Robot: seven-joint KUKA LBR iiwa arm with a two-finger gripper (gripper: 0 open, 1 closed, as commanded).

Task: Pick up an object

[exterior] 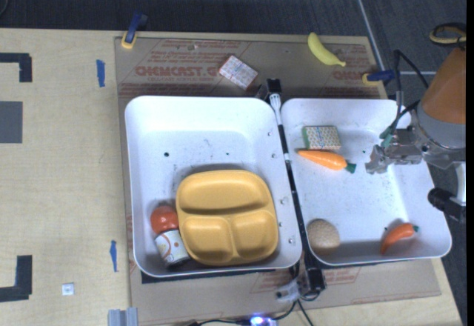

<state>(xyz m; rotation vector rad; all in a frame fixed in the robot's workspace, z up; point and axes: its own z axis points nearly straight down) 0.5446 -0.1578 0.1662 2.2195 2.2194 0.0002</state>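
Four candidates lie in the right white bin (415,202). The long orange plastic carrot (324,160) sits nearest, at nine o'clock from my jaws (379,160); whether they are apart I cannot tell. I'd straddle its narrow width. The cardboard (185,69) reads "CHEMCAST".

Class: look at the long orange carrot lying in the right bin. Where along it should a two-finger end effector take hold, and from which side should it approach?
Grip the carrot across its thick middle, coming straight down from above. It lies flat, its long axis running left to right, so the fingers should close across its narrow width. Keep clear of the small patterned block lying close behind it; the near side looks freer.
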